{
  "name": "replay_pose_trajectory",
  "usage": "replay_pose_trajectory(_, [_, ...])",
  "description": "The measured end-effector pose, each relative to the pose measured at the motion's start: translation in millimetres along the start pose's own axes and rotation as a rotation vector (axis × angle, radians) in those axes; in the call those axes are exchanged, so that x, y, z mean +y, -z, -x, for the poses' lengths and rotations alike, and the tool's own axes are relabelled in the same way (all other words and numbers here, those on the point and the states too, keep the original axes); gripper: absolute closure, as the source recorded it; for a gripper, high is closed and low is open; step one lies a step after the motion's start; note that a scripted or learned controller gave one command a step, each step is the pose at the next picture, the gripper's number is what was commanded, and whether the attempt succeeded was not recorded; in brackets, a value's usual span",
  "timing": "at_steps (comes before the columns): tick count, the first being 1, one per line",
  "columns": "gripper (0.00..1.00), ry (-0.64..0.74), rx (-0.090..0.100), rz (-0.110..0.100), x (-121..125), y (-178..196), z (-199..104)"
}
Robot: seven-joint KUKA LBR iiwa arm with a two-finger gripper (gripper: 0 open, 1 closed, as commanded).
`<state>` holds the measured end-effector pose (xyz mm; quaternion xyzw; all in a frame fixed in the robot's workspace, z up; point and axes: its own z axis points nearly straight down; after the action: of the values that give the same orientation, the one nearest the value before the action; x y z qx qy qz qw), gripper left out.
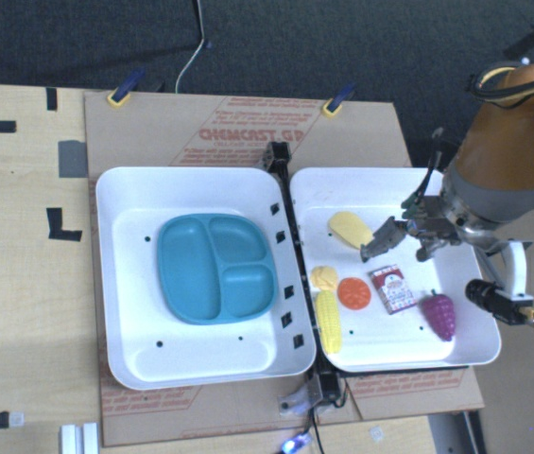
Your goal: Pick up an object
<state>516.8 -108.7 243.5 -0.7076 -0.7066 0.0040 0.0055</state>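
Note:
The right bin (456,353) holds several toy foods: a pale yellow piece (350,228), a small yellow piece (323,277), an orange tomato (354,293), a corn cob (328,322), a red and white packet (392,288) and a purple grape bunch (439,315). My gripper (401,248) hangs over the middle of this bin, just above the packet and to the right of the pale yellow piece. Its two dark fingers (378,242) are spread apart, open, with nothing between them.
The left bin (120,253) carries a blue divided plate (216,267). A black clamp strip (284,244) runs along the seam between the bins. The arm's grey and orange body (503,159) stands over the right bin's far right side.

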Motion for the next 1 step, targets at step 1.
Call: replay_pose_trajectory(1, [0.0, 0.003, -0.002, 0.011, 2.1, 5.1, -0.3])
